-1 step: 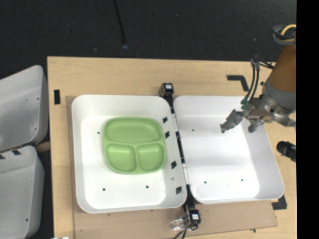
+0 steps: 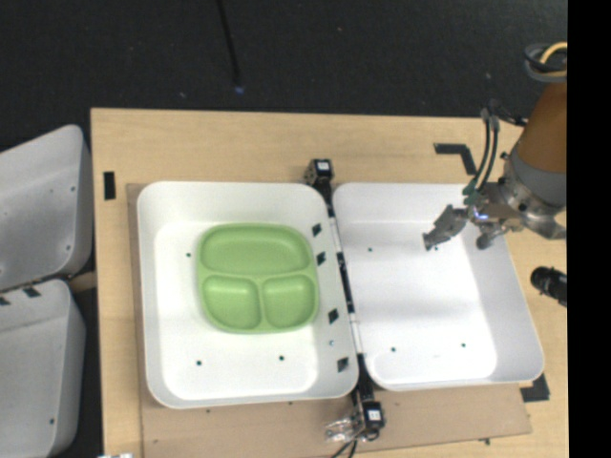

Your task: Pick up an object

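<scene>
Resting far from claw [image 2: 462, 230] (left bin [image 2: 158, 294]): plate [image 2: 257, 276]

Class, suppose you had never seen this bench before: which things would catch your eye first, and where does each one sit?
The eye lands first on the pale green plastic plate with three compartments, lying flat in the middle of the left shallow white bin. Next comes the grey arm's two-finger gripper, spread open above the upper right part of the right white bin, with nothing between its fingers.
</scene>
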Available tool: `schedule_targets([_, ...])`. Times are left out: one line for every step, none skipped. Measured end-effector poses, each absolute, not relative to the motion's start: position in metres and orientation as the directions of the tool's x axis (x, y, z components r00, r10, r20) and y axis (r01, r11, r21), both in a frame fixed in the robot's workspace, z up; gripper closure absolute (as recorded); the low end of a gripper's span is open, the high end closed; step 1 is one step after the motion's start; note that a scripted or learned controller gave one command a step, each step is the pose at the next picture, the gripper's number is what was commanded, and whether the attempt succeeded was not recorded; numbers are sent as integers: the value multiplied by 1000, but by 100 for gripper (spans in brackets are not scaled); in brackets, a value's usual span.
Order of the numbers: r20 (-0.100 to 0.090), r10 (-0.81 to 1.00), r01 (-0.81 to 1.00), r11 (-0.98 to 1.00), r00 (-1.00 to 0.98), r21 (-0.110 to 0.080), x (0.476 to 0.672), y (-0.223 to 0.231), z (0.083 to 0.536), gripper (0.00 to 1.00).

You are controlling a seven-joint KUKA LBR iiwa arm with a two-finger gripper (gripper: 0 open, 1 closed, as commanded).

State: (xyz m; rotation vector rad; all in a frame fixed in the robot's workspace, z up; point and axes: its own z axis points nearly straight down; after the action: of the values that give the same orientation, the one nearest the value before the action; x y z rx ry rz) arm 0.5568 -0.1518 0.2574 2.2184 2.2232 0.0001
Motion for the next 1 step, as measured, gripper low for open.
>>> schedule_targets([-1, 1000, 1000, 0, 0, -4, 559, -145, 199, 0])
